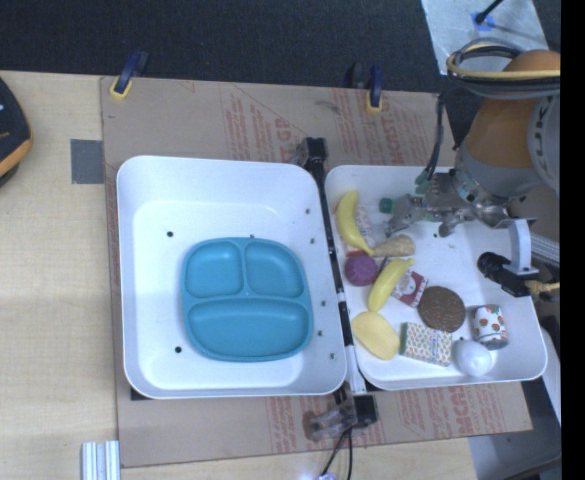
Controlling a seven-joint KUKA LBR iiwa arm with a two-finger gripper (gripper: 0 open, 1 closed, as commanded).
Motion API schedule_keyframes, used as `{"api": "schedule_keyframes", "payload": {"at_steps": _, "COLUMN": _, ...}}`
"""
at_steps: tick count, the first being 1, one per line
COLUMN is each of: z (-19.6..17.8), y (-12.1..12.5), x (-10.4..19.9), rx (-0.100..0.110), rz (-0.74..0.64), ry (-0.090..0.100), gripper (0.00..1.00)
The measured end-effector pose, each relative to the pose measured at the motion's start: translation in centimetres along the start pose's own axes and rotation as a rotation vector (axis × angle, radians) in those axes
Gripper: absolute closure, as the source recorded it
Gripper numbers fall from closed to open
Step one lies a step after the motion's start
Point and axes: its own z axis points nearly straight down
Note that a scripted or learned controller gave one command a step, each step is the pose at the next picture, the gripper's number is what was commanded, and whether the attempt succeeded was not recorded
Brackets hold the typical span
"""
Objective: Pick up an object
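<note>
Seeing gripper (424,211) low in right bin (532,368), upper part, just beside banana (348,221) & pale item (393,247). Can't tell its opening or any hold. Blue tray (245,299) in left bin (142,268).

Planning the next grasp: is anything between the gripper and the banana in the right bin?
Nothing visible lies between them. The gripper sits over the upper part of the right bin, and the banana lies to its left near the bin's left wall, with bare bin floor between.
</note>
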Motion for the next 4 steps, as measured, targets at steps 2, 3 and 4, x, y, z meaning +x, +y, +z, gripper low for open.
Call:
{"api": "schedule_keyframes", "payload": {"at_steps": 2, "z": 4.1, "y": -6.1, "x": 2.2, "rx": -0.013, "rz": 0.011, "ry": -0.011, "gripper": 1.00}}
{"api": "schedule_keyframes", "payload": {"at_steps": 3, "z": -8.9, "y": -5.0, "x": 7.8, "rx": -0.023, "rz": 0.003, "ry": -0.003, "gripper": 1.00}}
{"api": "schedule_keyframes", "payload": {"at_steps": 4, "z": -7.7, "y": -4.9, "x": 10.9, "rx": -0.007, "rz": 0.005, "ry": -0.003, "gripper": 1.00}}
